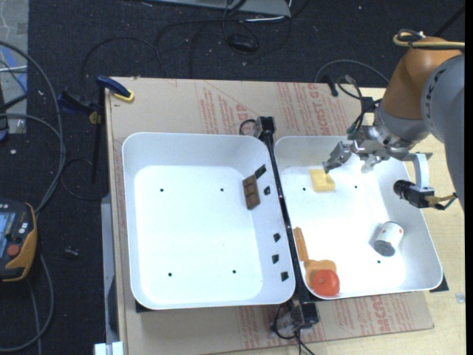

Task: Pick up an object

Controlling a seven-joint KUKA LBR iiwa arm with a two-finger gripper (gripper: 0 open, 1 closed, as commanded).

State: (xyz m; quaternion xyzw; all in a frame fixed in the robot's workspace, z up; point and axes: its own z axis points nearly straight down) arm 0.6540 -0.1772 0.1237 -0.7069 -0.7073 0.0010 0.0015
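Nothing lifted yet. Gripper (pixel 338 157) hovering just right of centre, beside yellow block (pixel 321 180); grip state impossible to tell. Descent, closing, lifting all left.

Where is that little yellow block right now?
The yellow block lies in the right bin, near its back left corner, just below the gripper. The red ball sits far from it, at the front.

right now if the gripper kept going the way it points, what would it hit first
Probably the yellow block: the gripper points down and left at it in the right bin. How high it sits above the block is unclear.
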